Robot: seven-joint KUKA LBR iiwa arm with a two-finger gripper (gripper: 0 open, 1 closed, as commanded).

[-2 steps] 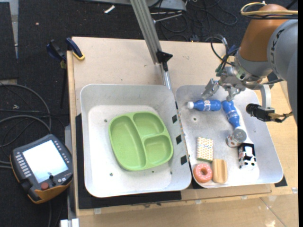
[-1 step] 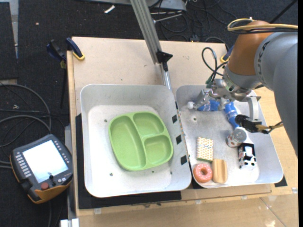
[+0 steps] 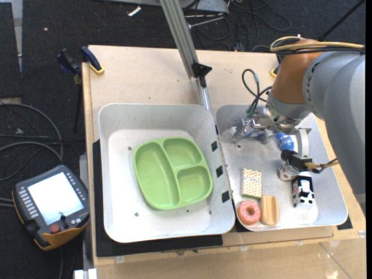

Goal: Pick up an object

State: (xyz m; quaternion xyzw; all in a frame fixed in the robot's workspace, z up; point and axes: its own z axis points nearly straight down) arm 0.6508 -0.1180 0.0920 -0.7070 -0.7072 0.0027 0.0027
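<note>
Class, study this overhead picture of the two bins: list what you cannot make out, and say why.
- Gripper fingers: small and blurred, open or shut unclear.
- Small blue object: partly covered by the grey arm's wrist, identity unclear.
- Black-and-white toy in the right white bin: too small to identify.

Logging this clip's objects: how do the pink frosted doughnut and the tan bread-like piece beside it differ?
The pink frosted doughnut is round with a centre hole; the tan bread-like piece is oblong and solid. The doughnut is pink, the bread piece plain tan. Both lie flat, side by side, at the right white bin's near edge.

Tan bench [image 3: 145,74] on dark floor [image 3: 35,16] strewn with cables [image 3: 256,10].
</note>
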